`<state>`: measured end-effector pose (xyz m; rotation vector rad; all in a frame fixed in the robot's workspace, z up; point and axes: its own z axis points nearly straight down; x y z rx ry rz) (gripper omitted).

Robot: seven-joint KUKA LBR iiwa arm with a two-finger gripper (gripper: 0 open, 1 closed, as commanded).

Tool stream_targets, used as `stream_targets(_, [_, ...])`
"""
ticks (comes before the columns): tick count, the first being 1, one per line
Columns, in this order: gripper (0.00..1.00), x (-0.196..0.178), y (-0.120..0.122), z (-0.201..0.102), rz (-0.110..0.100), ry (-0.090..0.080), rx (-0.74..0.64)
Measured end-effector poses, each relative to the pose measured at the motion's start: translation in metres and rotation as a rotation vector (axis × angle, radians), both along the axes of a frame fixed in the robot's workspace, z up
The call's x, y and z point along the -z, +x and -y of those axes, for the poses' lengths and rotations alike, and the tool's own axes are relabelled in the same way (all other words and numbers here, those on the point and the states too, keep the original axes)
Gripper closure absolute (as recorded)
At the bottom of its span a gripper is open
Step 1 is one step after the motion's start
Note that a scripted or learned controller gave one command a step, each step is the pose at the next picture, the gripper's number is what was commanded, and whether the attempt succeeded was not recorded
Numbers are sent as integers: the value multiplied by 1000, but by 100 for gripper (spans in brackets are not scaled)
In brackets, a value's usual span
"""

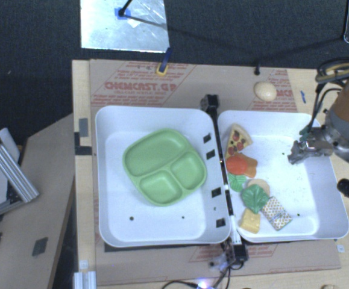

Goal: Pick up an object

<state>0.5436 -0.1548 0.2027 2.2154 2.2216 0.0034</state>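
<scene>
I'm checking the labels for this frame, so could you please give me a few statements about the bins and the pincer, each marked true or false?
1. The green divided plate lies in the left bin. True.
2. The toy foods are spread across the middle of the right bin. False: they cluster along its left side, next to the divider.
3. The pizza slice is the item of the cluster farthest from the camera. True.
4. The pincer is over the left bin. False: it is over the upper right part of the right bin.
5. The pincer is touching the green leafy toy. False: it is well apart from the whole cluster.
</scene>
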Motion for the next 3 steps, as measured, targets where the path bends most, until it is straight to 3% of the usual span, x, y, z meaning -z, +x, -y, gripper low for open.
stream_targets(1, [100,-23,1,0,0,0,-1])
stream_targets(3, [100,-26,11,-102,-2,2,-7])
